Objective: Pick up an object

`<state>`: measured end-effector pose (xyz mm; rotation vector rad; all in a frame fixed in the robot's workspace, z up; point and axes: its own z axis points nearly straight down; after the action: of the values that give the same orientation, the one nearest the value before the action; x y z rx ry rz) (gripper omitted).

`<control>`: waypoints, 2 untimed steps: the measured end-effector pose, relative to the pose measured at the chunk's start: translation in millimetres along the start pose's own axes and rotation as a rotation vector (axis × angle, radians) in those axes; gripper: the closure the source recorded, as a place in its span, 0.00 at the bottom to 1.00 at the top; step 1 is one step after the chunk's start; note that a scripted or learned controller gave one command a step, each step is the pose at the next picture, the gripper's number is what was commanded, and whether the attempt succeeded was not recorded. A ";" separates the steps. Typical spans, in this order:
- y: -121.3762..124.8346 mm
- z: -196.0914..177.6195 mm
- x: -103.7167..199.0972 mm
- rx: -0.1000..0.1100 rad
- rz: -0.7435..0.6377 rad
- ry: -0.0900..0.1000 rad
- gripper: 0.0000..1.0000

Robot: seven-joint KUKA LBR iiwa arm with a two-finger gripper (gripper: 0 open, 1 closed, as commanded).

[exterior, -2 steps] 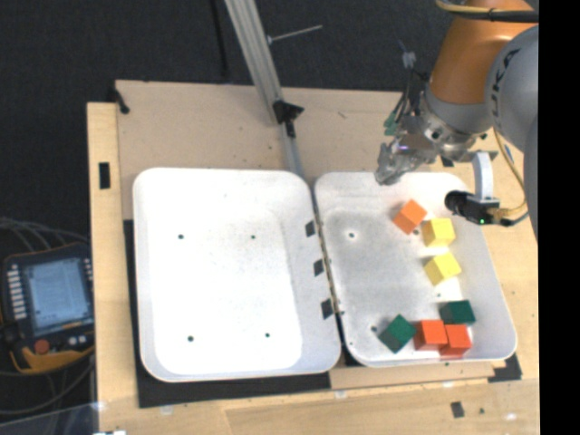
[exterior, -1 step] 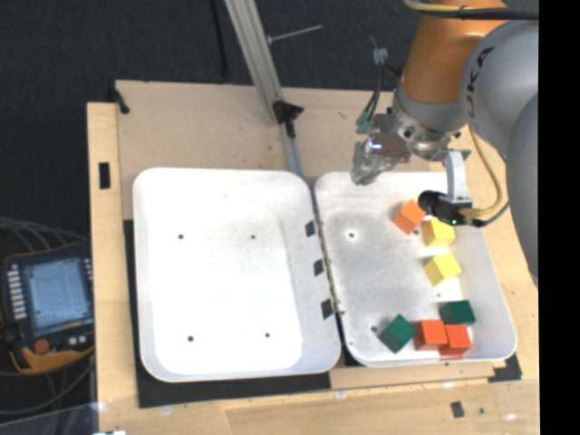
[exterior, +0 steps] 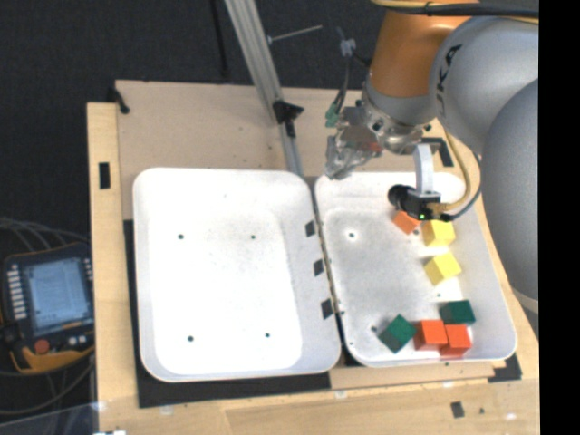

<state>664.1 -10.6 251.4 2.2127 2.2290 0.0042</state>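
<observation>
Pincer [exterior: 343, 159] at right bin [exterior: 362, 270] far corner (grip: cannot tell) — yellow blocks [exterior: 441, 267], green block [exterior: 395, 333] well apart.

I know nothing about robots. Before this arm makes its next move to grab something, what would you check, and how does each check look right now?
1. Things to pick: small coloured blocks lie in the right white bin: ok.
2. Gripper above a block: it hangs over that bin's far left corner, apart from every block: not ok.
3. Gripper free of any load: too blurred, cannot tell.
4. An easy target: the lower yellow cube appears to touch no other block: ok.
5. Crowded targets: two orange cubes sit together by the near wall, with a green block right beside them: not ok.
</observation>
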 end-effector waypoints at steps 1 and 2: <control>-6.3 11.2 55.0 0.003 0.000 -0.001 1.00; 4.1 17.5 109.8 0.001 0.000 -0.001 1.00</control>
<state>667.5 99.2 234.0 2.2126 2.2288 0.0023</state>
